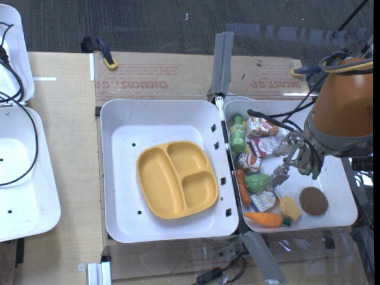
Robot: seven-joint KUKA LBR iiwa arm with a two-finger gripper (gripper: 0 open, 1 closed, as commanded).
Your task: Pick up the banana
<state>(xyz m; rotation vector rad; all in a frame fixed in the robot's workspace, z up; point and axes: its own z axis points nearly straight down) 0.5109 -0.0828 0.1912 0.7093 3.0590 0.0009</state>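
two bins; i am hovering my pincer (284, 170) spread over the cluttered right bin (344, 218), seeking the banana.

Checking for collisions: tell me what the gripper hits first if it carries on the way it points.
Likely the green toy, just beyond the gripper as it points down-left in the right bin. Depth is unclear.

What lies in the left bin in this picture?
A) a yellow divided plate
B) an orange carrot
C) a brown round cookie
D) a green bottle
A: the yellow divided plate lies in the left bin, while the other three things lie in the right bin.
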